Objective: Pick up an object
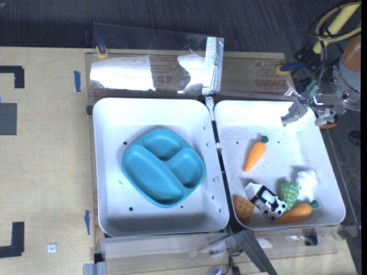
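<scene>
In the right bin [330,153] a toy carrot [254,155] lies alone near the middle. Along the bin's front edge sits a cluster: a brown waffle-like piece [243,208], a black-and-white toy [267,201], a green knobbly piece [288,193], a white piece [307,181] and an orange piece [296,212]. My gripper [308,114] hangs over the bin's far right corner, well behind the carrot. It is open, with nothing between its fingers [289,115].
The left bin [109,130] holds a blue divided plate [163,166]. A ridge [215,153] separates the two bins. Behind them stand a clear plastic sheet and cardboard [172,73]. Yellow and black cables [335,22] hang by the arm at top right.
</scene>
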`<state>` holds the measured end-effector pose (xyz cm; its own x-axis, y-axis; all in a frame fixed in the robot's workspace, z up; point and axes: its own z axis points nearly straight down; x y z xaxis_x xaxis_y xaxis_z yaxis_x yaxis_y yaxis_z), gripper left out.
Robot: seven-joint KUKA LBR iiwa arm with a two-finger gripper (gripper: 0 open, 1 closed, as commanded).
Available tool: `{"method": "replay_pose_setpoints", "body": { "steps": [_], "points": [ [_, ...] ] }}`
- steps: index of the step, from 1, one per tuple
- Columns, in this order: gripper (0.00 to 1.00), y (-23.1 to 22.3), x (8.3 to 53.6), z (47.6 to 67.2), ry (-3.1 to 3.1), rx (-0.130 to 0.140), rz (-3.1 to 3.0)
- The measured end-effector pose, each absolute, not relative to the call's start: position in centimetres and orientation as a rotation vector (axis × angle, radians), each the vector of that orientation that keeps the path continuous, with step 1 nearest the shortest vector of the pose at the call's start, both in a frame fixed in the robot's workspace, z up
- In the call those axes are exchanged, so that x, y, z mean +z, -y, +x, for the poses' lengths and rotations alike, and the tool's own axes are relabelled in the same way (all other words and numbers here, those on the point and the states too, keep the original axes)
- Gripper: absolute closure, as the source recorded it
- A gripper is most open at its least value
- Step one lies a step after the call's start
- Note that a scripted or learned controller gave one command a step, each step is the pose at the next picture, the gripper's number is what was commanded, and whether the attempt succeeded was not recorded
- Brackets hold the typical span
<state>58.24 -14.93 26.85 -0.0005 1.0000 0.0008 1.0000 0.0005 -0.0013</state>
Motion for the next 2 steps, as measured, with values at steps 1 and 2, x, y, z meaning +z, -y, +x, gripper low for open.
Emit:
{"method": "replay_pose_setpoints", "body": {
  "steps": [1, 2],
  "points": [
    [0.0, 11.5, 13.8, 58.6, 2.253, 0.008, -2.178],
    [0.0, 10.1, 8.7, 57.1, 2.321, -0.005, -2.124]
  ]
}}
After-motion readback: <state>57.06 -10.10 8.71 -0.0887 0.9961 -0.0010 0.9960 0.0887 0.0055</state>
